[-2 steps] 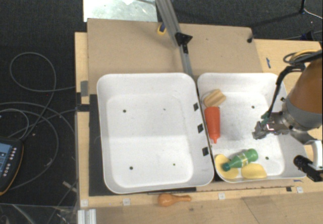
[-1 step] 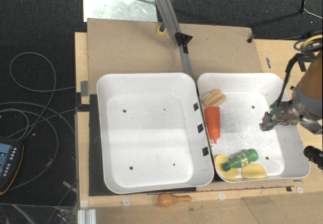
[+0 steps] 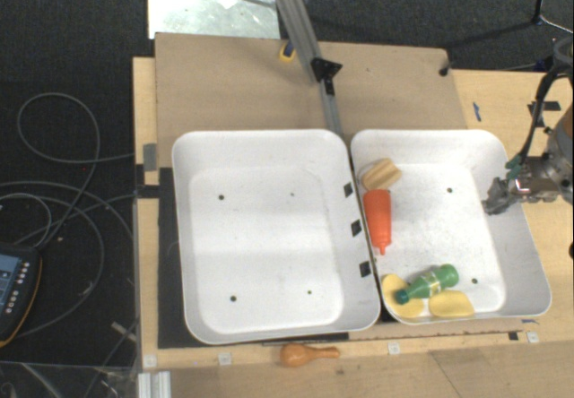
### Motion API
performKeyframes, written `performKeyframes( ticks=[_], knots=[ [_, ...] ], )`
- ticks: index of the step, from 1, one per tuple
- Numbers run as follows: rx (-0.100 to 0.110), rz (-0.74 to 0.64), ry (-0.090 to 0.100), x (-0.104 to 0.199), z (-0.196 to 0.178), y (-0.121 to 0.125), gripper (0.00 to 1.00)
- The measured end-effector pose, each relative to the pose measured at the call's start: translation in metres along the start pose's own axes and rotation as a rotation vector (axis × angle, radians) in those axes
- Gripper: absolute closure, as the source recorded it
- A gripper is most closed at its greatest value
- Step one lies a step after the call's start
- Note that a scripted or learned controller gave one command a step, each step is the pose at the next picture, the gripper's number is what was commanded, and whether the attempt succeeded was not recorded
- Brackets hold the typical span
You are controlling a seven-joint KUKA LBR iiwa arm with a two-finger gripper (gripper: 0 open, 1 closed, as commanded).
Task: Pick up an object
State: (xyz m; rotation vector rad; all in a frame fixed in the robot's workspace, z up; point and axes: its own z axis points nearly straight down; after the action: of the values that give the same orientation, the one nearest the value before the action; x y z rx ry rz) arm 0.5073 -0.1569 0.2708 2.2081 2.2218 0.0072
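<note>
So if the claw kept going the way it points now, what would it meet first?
Probably the bare floor of the right bin; the claw hangs at its right rim, aimed down-left, with the orange bottle farther along. Depth unclear.

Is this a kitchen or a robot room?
Most likely a robot lab or test room. Two white bins sit on a plain bench, a robot gripper reaches over the right one, and loose cables trail on the dark carpet. The food, like the orange bottle, looks like toys.
</note>
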Motion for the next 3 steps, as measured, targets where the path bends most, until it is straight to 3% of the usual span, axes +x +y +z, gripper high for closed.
performKeyframes(
  ticks=[1,3],
  knots=[
    [0.005,0.0,0.001,0.0,-0.019,0.002,1.0],
    [0.009,-0.004,0.005,0.105,0.003,0.044,1.0]
  ],
)
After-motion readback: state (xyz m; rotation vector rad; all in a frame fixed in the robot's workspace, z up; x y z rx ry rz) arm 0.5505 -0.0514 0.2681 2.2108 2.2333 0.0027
